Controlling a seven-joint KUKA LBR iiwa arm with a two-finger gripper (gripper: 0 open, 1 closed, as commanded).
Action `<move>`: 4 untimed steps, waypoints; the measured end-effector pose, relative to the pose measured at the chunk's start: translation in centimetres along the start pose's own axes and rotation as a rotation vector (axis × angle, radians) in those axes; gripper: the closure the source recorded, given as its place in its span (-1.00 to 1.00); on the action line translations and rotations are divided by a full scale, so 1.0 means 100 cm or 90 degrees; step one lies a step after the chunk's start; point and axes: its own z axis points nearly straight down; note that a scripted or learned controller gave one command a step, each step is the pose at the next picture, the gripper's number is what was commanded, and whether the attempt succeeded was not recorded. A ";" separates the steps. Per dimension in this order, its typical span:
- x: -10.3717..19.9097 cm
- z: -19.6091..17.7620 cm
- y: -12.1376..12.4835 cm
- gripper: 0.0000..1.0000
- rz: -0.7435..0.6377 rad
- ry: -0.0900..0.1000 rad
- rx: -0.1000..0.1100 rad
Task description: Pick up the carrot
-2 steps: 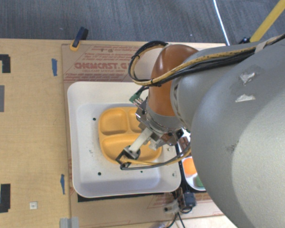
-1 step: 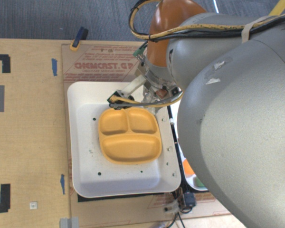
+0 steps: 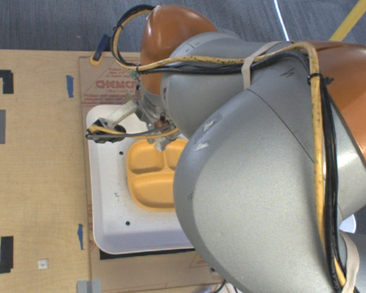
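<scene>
The grey arm covers most of the right side of the camera view. Its wrist and gripper (image 3: 157,132) hang over the back of the left white bin (image 3: 107,212), just above the far edge of a yellow divided plate (image 3: 149,179). The arm hides much of the bin and plate, and I see no carrot in the uncovered part.
The yellow plate lies in the middle of the left bin with bare white floor to its left and front. Brown cardboard with blue tape marks (image 3: 70,85) stretches out to the left of the bin. The bin's left rim (image 3: 90,182) runs along the cardboard.
</scene>
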 end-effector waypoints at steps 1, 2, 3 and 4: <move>0.001 -0.010 0.000 1.00 0.002 0.001 0.000; 0.001 -0.020 0.000 1.00 0.003 0.002 0.000; 0.002 -0.030 0.000 1.00 0.004 0.003 0.000; 0.002 -0.040 0.000 1.00 0.004 0.004 0.000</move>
